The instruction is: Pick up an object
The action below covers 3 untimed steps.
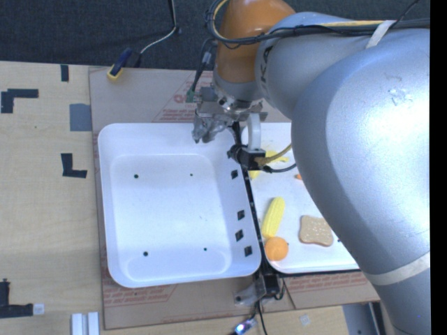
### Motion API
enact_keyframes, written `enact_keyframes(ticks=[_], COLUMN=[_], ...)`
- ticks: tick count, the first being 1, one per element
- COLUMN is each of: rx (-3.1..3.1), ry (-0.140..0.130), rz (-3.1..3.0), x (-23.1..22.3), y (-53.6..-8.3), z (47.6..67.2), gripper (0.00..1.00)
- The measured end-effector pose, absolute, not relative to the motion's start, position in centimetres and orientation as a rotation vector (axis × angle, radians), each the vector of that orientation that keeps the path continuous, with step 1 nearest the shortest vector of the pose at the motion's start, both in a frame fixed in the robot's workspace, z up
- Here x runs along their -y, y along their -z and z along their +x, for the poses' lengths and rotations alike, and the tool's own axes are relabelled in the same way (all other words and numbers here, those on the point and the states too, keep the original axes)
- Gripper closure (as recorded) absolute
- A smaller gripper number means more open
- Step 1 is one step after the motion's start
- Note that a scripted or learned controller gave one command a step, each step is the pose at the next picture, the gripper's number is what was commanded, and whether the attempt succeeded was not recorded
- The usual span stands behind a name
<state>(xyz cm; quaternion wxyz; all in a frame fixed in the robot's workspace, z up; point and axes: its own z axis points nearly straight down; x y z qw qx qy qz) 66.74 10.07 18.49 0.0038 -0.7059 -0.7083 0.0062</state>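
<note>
While claw (204, 132) hangs over left bin (119, 187), state untellable, corn cob (273, 216), orange (276, 248), toast (316, 231) lie in right bin; descent risks grabbing nothing.

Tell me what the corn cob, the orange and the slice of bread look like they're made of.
Corn cob: likely moulded plastic, uniformly yellow with a slight sheen. Orange: probably plastic too, smooth and evenly coloured. Slice of bread: matte tan, perhaps foam or soft plastic; hard to tell.
</note>
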Motion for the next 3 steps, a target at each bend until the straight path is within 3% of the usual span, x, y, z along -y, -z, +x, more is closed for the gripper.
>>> enact_keyframes(ticks=[1,2,3], rx=[2.220,2.219,2.219], ry=[-0.020,-0.029,-0.030], rz=[-2.212,-2.209,-2.209], x=[-10.08,-10.06,-10.07], y=[-18.48,-19.00,-18.99], z=[66.74,66.72,66.71], gripper=[0.00,1.00,0.00])
